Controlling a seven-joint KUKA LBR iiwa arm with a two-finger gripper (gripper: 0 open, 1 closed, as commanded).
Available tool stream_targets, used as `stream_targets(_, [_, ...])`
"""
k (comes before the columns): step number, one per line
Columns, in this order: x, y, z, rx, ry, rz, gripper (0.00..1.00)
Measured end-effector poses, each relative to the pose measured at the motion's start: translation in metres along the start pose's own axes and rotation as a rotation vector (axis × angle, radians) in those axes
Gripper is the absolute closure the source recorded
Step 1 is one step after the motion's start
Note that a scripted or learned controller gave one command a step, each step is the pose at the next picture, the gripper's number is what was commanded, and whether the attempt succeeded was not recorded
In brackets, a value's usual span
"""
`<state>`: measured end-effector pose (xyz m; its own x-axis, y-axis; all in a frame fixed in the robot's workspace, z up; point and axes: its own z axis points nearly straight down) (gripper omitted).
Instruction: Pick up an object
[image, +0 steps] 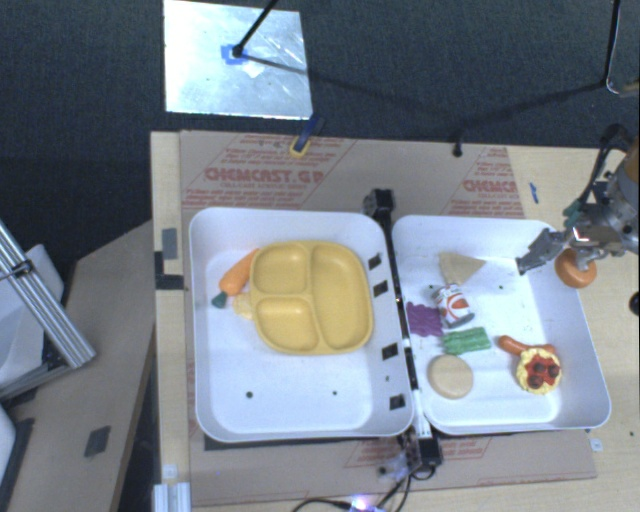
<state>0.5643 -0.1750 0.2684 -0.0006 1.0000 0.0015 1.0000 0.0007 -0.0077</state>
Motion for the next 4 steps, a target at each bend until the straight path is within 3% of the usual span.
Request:
stream_targets(1, [0.000, 0.002, -0.005, -0.009, -0.002, -0.002, 0.00])
stream_targets(2, [-0.004, -0.002, 0.056, -0.004, 0.000, 0.000, 0.00])
stream_targets(4, [-0.008, -0.009, 0.143, -0.005, 0.000, 0.000, 0.00])
